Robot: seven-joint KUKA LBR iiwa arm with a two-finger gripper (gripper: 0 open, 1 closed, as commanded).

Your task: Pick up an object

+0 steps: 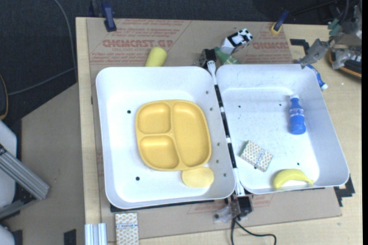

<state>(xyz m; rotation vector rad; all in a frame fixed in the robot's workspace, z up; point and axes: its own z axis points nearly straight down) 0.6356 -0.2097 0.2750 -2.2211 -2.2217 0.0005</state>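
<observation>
Right bin (pixel 322 123) holds a blue bottle (pixel 296 115), banana (pixel 292 179) and patterned packet (pixel 256 155); claw (pixel 315 53) sits at its far corner, grip unclear; cardboard reads "CHEMCAST GP" (pixel 138 42)

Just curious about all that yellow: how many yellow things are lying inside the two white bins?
3: a divided plate and a round disc by its near edge in the left bin, and a banana in the right bin's near corner.

All I see of my arm is the gripper (pixel 315 54) end: grey metal parts, thin and angular, with dark cables trailing behind.
</observation>
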